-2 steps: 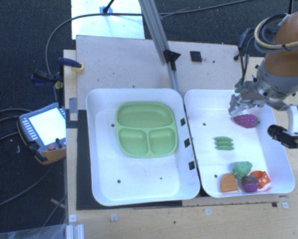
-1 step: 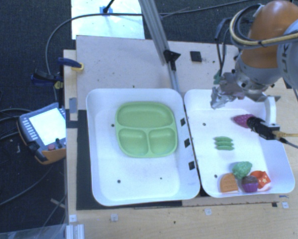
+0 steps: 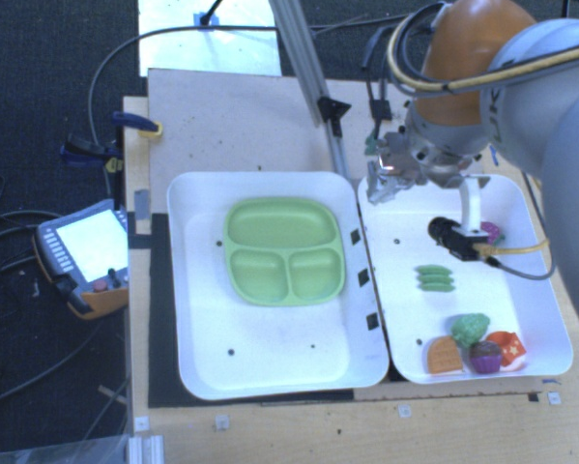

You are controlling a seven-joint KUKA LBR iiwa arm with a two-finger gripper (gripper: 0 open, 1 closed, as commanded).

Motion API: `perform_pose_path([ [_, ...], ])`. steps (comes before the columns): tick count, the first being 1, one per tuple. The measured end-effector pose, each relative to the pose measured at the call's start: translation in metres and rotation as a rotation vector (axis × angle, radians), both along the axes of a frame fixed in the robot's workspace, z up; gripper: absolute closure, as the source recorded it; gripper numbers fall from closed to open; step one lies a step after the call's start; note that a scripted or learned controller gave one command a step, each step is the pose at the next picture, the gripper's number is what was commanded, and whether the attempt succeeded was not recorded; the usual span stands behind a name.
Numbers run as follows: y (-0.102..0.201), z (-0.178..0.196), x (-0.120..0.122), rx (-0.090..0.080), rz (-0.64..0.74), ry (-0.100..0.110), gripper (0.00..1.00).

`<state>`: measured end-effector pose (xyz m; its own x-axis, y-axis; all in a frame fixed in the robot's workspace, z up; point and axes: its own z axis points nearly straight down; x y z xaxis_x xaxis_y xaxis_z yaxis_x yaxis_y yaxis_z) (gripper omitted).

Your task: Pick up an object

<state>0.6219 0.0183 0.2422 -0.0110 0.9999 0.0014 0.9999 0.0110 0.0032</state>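
In the near right corner of the right bin [image 3: 521,298], an orange piece [image 3: 445,356], a purple piece [image 3: 485,358], a red piece [image 3: 508,349] and a green leafy piece [image 3: 470,328] huddle together. Farther in, a green pea pod [image 3: 436,277] lies alone mid-bin. A pink piece [image 3: 489,231] sits farther still, toward the right. The gripper [image 3: 386,180] hangs over that bin's far left corner; I cannot tell whether it is open, closed or gripping anything. The left bin [image 3: 270,346] holds a green divided plate [image 3: 284,251].
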Motion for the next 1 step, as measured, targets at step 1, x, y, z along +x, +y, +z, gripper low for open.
perform_pose_path([
  [1,0.0477,-0.0107,0.0071,-0.001,-0.003,0.001,1.0],
])
